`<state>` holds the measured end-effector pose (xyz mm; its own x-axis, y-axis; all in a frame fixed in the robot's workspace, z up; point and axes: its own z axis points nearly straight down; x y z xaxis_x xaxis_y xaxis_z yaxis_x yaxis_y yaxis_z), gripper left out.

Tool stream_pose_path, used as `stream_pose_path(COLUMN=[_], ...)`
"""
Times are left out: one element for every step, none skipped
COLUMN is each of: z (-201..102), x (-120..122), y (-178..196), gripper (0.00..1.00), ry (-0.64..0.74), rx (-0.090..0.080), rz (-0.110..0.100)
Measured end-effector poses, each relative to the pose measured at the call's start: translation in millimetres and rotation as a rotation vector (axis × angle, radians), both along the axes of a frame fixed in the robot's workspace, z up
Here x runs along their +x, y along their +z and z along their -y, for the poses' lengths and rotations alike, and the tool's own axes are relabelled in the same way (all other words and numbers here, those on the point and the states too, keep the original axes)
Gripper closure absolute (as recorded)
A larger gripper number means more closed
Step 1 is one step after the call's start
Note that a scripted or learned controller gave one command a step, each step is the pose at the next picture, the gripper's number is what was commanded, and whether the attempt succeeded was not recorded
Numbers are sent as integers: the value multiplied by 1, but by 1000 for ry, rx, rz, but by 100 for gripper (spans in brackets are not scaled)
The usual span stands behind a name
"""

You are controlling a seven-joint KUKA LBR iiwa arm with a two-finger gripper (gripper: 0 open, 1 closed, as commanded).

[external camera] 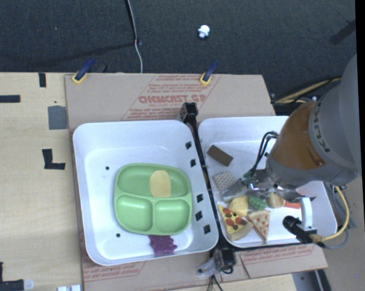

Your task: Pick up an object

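Note:
My gripper point(252, 186) reaches down into the right bin point(242, 126), over a cluster of toy food near the bin's front left. Below it lie a small green piece point(256, 201), a yellow piece point(238, 204), a tan piece point(274, 199), and two pizza slices point(234, 223) point(261, 224). A grey waffle-like piece point(222, 180) sits just left of the gripper. A brown block point(219, 155) lies farther back in the same bin. The arm's grey and orange wrist point(303, 145) hides the right half of the bin.
The left bin point(92, 146) holds a green divided plate point(137, 207) with a yellow oval piece point(160, 184) in its back compartment. Purple grapes point(163, 244) lie by that bin's front wall. A black divider with clips point(199, 171) runs between the bins.

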<state>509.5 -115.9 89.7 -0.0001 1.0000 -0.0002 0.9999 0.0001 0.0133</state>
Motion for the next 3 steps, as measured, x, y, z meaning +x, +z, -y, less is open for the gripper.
stream_pose_path(z=[2, 1, 1], x=[8, 11, 11], y=[-1, 12, 10], gripper=[0, 100, 0], ry=[3, 4, 3], rx=[8, 10, 9], rz=[-14, -4, -7])
